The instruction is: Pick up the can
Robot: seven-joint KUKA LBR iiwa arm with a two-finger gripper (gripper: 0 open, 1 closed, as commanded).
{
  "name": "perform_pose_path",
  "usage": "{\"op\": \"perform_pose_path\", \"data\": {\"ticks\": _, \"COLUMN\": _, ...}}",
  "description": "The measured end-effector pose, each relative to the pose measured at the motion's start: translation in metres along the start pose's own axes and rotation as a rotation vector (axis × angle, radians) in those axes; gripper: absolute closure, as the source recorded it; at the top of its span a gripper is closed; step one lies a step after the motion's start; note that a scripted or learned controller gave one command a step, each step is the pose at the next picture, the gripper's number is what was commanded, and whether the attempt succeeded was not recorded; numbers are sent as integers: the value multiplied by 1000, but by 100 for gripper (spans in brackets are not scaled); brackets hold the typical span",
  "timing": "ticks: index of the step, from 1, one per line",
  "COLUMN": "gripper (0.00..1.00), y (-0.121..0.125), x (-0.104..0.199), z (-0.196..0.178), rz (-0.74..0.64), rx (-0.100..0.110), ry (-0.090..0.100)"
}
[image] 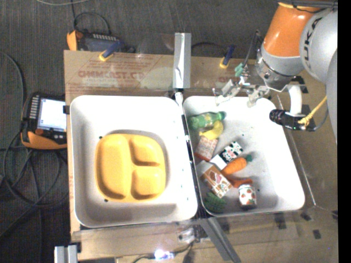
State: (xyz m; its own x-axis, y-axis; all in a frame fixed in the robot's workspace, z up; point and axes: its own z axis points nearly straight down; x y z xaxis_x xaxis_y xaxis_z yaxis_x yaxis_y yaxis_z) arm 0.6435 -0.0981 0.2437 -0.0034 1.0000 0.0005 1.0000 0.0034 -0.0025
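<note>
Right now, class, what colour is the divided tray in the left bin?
Yellow tray, seen in the camera view.

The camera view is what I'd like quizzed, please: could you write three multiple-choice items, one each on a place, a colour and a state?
1. Where is the can?
A. in the left bin, on the tray
B. in the right bin, near its front edge
C. on the cardboard behind the bins

2. What colour is the divided tray?
A. yellow
B. blue
C. black

3. How does the claw stand to the can?
A. clamped on it
B. lifting it over the left bin
C. apart from it, at the right bin's back rim

Key: 1 B, it sits beside the small carton by the front wall. 2 A, the tray in the left bin is plainly yellow. 3 C, the can lies across the bin from it.
</note>
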Motion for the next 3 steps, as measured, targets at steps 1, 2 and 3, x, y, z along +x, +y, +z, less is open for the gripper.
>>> {"op": "perform_pose_path", "data": {"ticks": 1, "gripper": 0, "y": -40, "x": -33, "z": 127, "rz": 1, "rx": -2, "ry": 0}}
{"op": "perform_pose_path", "data": {"ticks": 2, "gripper": 0, "y": -98, "x": -34, "z": 2, "rz": 383, "rx": 0, "ry": -3}}
{"op": "perform_pose_path", "data": {"ticks": 3, "gripper": 0, "y": -65, "x": -10, "z": 23, "rz": 584, "rx": 2, "ry": -2}}
